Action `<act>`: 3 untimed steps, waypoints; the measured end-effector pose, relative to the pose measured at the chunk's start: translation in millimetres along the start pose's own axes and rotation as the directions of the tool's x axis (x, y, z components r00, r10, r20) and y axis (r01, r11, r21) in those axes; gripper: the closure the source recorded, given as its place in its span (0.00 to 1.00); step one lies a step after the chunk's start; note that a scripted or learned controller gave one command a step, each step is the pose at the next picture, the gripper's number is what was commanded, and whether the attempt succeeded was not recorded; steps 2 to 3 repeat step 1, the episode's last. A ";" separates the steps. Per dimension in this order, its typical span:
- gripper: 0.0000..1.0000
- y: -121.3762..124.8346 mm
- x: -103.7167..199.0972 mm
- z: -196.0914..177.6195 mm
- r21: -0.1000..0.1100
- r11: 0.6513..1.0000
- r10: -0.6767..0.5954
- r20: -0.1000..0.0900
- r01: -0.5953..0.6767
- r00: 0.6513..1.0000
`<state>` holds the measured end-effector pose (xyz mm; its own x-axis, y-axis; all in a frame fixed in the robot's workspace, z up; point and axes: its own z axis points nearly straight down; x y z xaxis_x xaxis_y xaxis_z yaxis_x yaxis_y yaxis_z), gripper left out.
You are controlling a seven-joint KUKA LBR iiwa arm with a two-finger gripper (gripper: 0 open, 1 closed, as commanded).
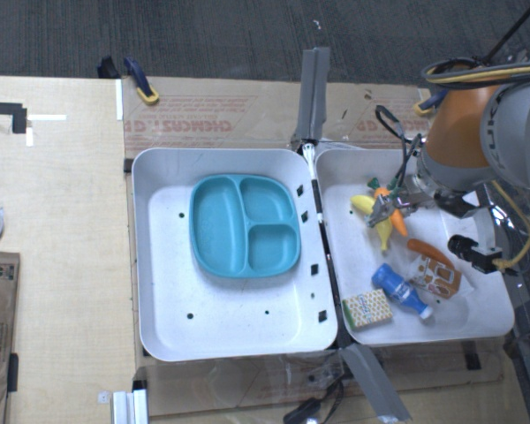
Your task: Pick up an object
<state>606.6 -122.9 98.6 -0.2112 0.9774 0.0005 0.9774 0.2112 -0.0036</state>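
The arm [477,131] reaches in from the right and hangs over the right bin [477,325], with the gripper [387,208] down low among the stuff piled in the upper-left part of that bin. Right under it sit a yellow piece [363,204] and an orange piece [395,225], which look like little toy food items, touching or nearly touching the metal tip. It's too small and cluttered there to tell whether the jaws are apart or clamped on anything, so no call on that.

Further down the same bin: an orange-red sausage-like thing [428,251], a brown patterned packet [440,278] just beside it, a blue bottle [399,290] lying on its side, and a small speckled box [367,308] at the bottom-left corner. All of them rest flat on the bin floor.

The left bin [159,263] holds a blue divided tray [246,225] sitting by itself.

Progress-wise, this looks like the reach-and-grab part of the pick. Nothing is visibly lifted off the bin floor, so the pick can't be called done. The yellow and orange pieces seem to be the likely targets since the gripper is right on them. What's left, probably: get a firm hold on one of them, then raise it clear of the bin. Crowded spot, so slipping off or nudging the neighbour seems like a real risk.
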 end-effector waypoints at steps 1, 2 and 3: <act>1.00 52.3 108.1 -137.5 -0.002 1.000 0.011 0.001 -0.011 1.000; 1.00 52.3 108.1 -137.5 -0.002 1.000 0.011 0.001 -0.011 1.000; 1.00 52.3 108.1 -137.5 -0.002 1.000 0.011 0.001 -0.011 1.000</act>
